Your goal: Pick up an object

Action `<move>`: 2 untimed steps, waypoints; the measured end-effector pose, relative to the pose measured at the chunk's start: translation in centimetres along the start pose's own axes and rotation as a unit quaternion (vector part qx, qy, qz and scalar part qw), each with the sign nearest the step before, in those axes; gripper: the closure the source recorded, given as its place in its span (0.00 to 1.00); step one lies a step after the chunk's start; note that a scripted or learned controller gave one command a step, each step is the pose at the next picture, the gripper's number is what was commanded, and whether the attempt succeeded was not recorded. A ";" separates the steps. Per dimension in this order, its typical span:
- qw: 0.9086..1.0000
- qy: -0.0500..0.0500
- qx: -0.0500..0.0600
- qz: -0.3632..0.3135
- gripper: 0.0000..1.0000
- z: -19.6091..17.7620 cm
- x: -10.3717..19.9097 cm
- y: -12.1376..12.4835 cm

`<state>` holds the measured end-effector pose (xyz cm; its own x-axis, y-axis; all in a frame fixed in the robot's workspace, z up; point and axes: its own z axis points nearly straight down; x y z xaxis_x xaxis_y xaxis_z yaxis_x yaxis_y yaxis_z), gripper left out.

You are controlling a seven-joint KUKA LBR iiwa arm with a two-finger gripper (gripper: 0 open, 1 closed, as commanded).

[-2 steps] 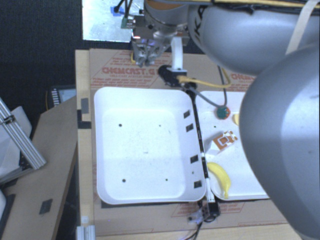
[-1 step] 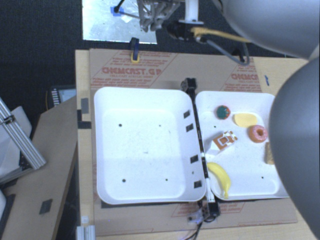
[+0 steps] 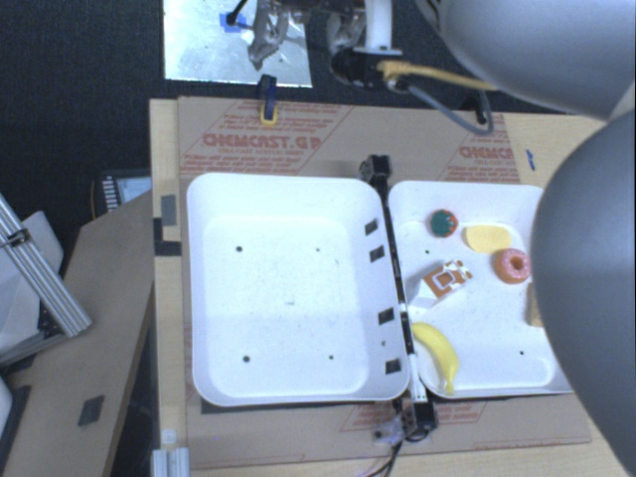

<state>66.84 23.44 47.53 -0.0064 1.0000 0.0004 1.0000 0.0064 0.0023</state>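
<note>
Grey arm (image 3: 556, 48) looming large across upper right and right edge of frame, blurred. Gripper (image 3: 266, 43) up at top centre, above the bins; finger state impossible to tell. In right bin (image 3: 497, 366): banana (image 3: 438, 354), doughnut (image 3: 513, 265), yellow piece (image 3: 488, 237), green ball (image 3: 442, 224), orange-white block (image 3: 448, 278).

dark floor (image 3: 79, 68), brown bench (image 3: 328, 137), aluminium rail (image 3: 40, 276)
</note>
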 end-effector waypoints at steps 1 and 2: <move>1.000 0.001 -0.002 -0.001 0.00 -5.3 0.0 0.0; 1.000 0.000 -0.001 -0.003 1.00 -6.1 0.1 0.0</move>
<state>66.82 23.50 53.65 -0.0134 0.9999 0.0006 0.9999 0.0134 0.0050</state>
